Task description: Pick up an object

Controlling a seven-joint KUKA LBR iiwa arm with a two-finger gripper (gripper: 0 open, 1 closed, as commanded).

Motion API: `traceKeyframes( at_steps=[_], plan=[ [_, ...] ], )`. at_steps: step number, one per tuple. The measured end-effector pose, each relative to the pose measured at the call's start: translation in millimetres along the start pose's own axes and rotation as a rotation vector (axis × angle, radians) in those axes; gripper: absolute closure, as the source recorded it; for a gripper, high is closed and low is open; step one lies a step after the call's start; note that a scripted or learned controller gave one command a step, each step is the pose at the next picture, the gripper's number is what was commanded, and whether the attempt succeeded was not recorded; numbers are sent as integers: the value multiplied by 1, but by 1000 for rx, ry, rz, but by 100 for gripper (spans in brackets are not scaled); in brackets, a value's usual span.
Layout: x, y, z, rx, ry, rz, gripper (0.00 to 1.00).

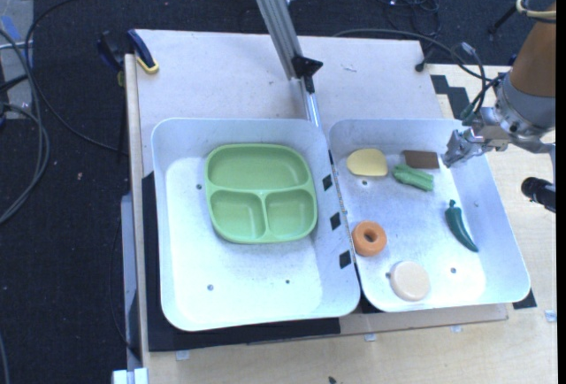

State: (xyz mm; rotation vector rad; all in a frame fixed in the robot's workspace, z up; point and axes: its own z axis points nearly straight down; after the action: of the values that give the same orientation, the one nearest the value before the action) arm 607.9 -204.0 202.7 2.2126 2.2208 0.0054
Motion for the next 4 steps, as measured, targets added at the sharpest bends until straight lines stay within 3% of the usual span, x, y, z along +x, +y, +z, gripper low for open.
traceKeyframes(
  at_steps=[1,4],
  plan=[
    [0,1,-24,2,0,1,100],
    [151,4,-18,8,4,-4,100]
  ],
)
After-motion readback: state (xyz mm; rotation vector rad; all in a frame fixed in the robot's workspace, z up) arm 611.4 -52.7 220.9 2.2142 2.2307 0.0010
